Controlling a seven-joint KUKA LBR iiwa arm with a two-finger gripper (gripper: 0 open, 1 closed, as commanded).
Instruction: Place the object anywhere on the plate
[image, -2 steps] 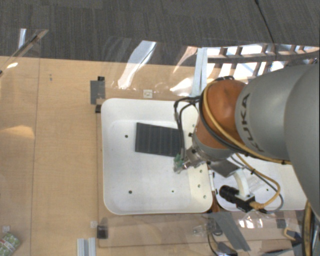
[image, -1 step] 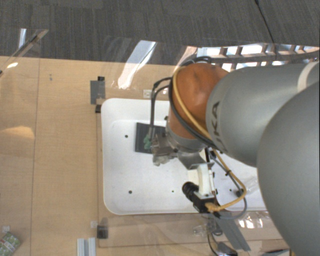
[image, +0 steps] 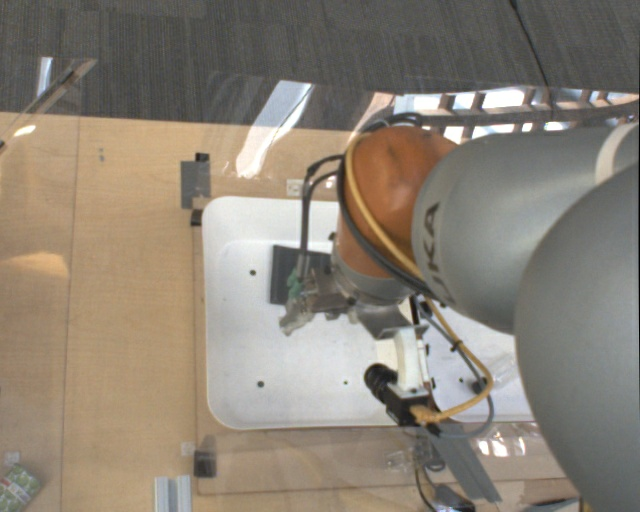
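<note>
A: Where did the pincer (image: 292, 318) hang?

B: Left of frame centre, over the white bin (image: 235, 395).

A: And the object?

B: A dark grey flat piece (image: 284, 272) lay just above the pincer in the frame, partly under the wrist, its long axis running top to bottom.

A: Pincer spread or pinching?

B: I could not tell; nothing showed between its tips.

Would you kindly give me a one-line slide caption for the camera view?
KUKA arm reaching from the right, pincer low over the white bin beside a dark flat object.
</note>
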